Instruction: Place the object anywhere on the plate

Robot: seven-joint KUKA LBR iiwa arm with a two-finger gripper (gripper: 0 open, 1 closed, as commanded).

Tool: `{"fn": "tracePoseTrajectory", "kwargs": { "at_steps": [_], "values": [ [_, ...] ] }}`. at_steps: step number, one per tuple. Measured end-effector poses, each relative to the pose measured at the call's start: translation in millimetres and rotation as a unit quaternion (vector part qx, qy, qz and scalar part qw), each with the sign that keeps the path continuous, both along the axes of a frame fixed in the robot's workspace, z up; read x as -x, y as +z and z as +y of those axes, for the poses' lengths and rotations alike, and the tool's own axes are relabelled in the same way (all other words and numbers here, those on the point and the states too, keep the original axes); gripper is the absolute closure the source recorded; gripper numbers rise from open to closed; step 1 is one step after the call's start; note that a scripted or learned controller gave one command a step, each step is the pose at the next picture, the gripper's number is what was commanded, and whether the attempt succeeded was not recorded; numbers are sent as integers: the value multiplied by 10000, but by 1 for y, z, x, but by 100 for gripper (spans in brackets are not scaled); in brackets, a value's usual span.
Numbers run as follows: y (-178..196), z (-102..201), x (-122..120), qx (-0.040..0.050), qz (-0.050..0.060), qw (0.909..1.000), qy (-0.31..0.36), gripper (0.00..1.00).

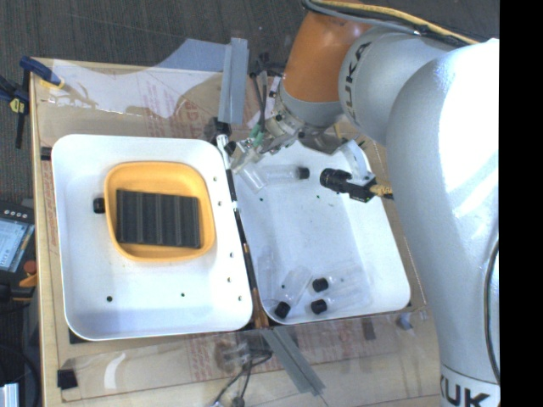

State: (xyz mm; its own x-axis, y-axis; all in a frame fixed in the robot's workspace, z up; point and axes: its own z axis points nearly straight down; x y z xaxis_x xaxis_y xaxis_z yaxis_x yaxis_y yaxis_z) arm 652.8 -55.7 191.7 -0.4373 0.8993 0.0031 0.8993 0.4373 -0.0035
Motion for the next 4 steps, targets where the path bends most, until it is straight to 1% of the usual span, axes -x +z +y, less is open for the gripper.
{"fn": "tracePoseTrajectory", "kwargs": {
  "at_steps": [1,2,4],
  "values": [
    [0,0,0,1,-2,10000,-1,0],
    [7,15,14,8,-1,9998,-182,0],
    [7,15,15,9,-1,9998,-183,0]
  ]
}}
